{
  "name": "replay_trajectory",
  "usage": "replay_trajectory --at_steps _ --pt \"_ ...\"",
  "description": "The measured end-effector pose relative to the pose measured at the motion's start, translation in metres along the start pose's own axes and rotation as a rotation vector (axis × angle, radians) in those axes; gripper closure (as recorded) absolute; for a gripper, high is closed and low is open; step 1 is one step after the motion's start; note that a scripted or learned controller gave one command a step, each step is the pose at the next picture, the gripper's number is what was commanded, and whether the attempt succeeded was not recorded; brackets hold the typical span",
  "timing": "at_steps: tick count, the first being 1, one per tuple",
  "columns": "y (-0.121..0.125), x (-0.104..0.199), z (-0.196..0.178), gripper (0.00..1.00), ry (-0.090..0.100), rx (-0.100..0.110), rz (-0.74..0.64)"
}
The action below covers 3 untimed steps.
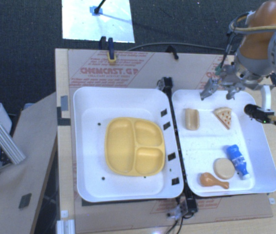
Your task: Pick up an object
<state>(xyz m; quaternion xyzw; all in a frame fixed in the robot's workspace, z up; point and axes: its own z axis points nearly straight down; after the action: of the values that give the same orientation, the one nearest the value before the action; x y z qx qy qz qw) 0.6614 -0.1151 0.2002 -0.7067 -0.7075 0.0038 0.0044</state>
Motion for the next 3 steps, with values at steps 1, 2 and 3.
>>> replay_trajectory --at_steps 1,2,3 --pt "0.003 0.0 -0.009 0.0 -0.001 -0.013 -0.002" --pt "0.002 -0.009 0.047 0.0 -0.002 -0.01 0.0" --pt "0.004 -0.016 0.106 0.0 -0.002 -0.012 0.0"
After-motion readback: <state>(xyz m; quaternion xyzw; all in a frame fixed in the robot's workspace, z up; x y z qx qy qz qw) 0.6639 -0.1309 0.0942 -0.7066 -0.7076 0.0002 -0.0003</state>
